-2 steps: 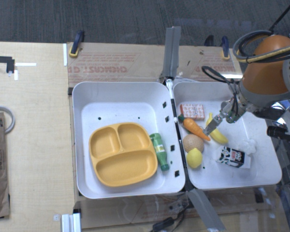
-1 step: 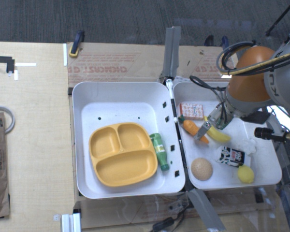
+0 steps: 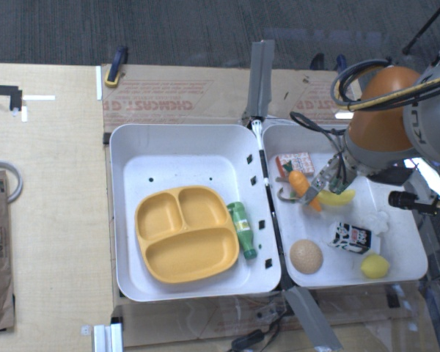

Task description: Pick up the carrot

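Two white bins are set side by side. The left bin [image 3: 125, 196] holds a yellow divided plate [image 3: 187, 233] and a green bottle [image 3: 243, 229]. In the right bin [image 3: 403, 270], the gripper [image 3: 321, 188] is lowered beside the carrot [image 3: 303, 187]; whether its claw is apart or together cannot be told. A lemon [image 3: 375, 266] lies near right.

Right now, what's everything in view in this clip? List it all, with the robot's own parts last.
left bin: 1, white, left of the divider
right bin: 1, white, under the arm
divided plate: 1, yellow, left bin
bottle: 1, green, lying beside the plate's right edge
carrot: 1, orange, right bin, at the tool's tip
carton: 1, black and white, right bin
round ball: 1, tan, right bin front
lemon: 1, yellow, right bin front corner
packet: 1, red and white, right bin back
arm: 1, grey with orange band, from the right
tool: 1, down at the carrot
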You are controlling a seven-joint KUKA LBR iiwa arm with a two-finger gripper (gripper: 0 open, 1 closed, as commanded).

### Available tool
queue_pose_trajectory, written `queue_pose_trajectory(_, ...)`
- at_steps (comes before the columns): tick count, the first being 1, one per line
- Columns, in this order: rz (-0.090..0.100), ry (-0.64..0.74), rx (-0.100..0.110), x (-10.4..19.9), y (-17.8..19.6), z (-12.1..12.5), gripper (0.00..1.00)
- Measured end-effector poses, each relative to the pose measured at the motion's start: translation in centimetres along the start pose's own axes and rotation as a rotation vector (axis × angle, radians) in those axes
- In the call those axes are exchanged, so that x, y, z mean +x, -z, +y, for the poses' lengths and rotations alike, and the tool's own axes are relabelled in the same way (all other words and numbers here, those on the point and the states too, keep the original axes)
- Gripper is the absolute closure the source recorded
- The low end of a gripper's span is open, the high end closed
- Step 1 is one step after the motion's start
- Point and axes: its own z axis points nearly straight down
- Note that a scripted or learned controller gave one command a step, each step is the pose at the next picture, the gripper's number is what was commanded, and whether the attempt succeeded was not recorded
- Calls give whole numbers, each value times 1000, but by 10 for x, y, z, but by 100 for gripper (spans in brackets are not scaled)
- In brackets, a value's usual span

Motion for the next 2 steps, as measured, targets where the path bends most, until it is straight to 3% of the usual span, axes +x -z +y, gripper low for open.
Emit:
queue_pose_trajectory(1, 0, -22, 2, 24, 117, 47, 100)
queue_pose_trajectory(2, -1, 163, 1, 12, 156, 24, 100)
